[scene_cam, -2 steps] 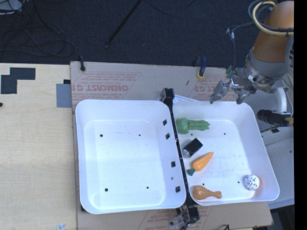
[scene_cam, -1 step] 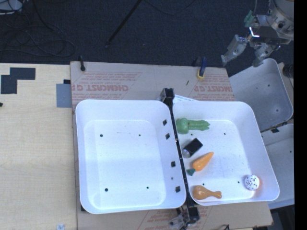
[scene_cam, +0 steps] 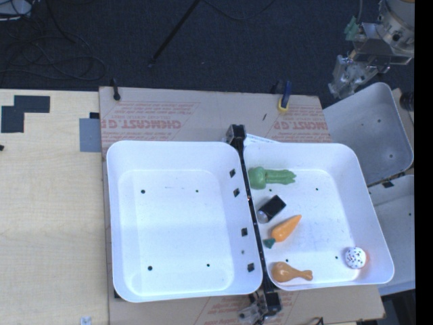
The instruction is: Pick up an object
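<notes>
Five small objects are seen in the right bin, all gathered toward its left and front: a green toy lying with its long axis across the bin just beside the divider, a black block below it, an orange carrot set on a slant with its tip pointing up and to the right, a tan drumstick-shaped piece along the front wall, and a white dotted ball near the front right corner, well apart from the rest. No object is seen in the left bin.

The gripper is found at the upper right of the camera view, raised over the dark floor beyond the bench and outside both bins. Every candidate is therefore judged to lie below and to the left of it in the view, with the green toy the nearest. Nothing is seen between its fingers and nothing is touched by it; whether they are spread or closed cannot be told from this angle. A descent into the right bin would be needed before any grasp, so the pick is judged not yet begun
</notes>
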### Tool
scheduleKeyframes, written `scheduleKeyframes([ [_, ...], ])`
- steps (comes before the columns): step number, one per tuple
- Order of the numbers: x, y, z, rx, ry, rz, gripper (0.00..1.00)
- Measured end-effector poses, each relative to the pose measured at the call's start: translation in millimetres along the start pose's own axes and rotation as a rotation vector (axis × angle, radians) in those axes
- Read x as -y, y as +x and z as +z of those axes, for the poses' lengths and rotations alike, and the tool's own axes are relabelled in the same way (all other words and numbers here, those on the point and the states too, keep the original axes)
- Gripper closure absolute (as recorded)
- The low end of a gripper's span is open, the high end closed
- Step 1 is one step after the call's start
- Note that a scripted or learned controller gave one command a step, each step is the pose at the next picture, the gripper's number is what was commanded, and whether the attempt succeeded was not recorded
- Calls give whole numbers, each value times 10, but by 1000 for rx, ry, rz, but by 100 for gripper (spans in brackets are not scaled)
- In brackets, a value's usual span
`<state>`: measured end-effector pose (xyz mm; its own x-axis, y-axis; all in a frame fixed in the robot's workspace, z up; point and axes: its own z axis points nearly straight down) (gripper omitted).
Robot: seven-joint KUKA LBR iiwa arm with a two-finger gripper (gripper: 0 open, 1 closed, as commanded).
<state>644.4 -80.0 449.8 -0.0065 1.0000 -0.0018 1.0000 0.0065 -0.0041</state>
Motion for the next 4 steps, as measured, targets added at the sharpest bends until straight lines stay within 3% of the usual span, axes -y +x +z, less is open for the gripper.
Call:
scheduleKeyframes([
  [1,1,704,-709,-3,-9,-1,100],
  [2,0,1443,-888,-4,-3,-2,100],
  [4,-6,2752,-773,-2,0,0,100],
])
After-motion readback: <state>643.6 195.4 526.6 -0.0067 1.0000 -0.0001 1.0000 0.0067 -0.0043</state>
